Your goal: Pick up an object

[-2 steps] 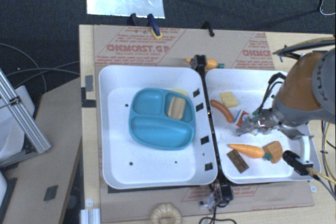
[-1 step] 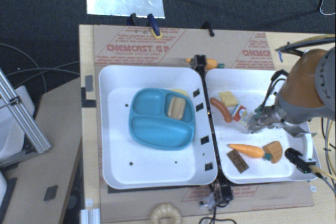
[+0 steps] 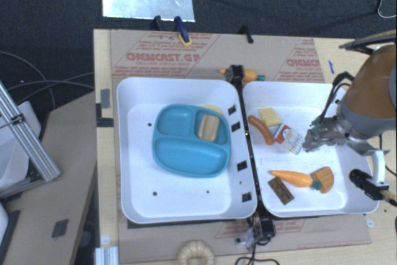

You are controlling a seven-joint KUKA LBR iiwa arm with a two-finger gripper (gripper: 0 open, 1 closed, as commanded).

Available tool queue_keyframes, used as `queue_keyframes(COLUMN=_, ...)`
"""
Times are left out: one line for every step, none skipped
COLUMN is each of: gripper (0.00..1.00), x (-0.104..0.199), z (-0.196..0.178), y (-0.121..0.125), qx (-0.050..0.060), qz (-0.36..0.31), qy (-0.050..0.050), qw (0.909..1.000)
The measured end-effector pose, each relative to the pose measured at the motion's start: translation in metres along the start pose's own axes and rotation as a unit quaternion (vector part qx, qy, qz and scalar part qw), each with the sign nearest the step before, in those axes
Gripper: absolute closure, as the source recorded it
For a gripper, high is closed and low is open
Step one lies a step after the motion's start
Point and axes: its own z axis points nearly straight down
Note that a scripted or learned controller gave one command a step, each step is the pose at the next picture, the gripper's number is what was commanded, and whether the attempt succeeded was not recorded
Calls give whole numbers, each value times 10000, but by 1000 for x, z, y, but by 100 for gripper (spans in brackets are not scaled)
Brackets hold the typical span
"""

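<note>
- Inspecting the right bin [image 3: 347,102], we find the claw [image 3: 313,136] low over its middle, with the arm coming in from the right edge.
- We cannot tell from this view whether the claw is released or clenched; its tip merges with the dark hardware around it, and we see no object between its tips.
- We judge the nearest candidate to be the small red-and-white carton [image 3: 289,138], lying just left of the claw, touching it or very nearly so. Its long axis runs on a diagonal from upper left to lower right.
- The red sausage [image 3: 260,130] lies further left, also on a diagonal, with the pale yellow block [image 3: 270,116] just above it.
- Below the claw lie the orange carrot [image 3: 291,178], long axis roughly left to right, the tan wedge [image 3: 324,178] touching its right end, and the brown bar [image 3: 280,190] below its left end.
- The left bin [image 3: 133,152] holds a blue divided tray [image 3: 186,155]; a tan bread-like piece [image 3: 208,127] sits in its upper right compartment.
- On the desk [image 3: 273,49] above the bins, a small orange item [image 3: 248,76] rests by the divider clamp.
- Our judgement: the pick is not yet made, and the coming move turns on a short shift left onto the carton.
</note>
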Motion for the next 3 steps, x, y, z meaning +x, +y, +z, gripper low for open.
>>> queue_keyframes(gripper=100, x=-2, z=-58, y=-7, qx=-8, qz=-2, qy=-3, qw=10000)
queue_keyframes(gripper=100, x=-2, z=-76, y=-6, qx=7, qz=-7, qy=2, qw=10000)
queue_keyframes(gripper=100, x=51, z=-86, y=-1, qx=9, qz=-36, qy=13, qw=10000)
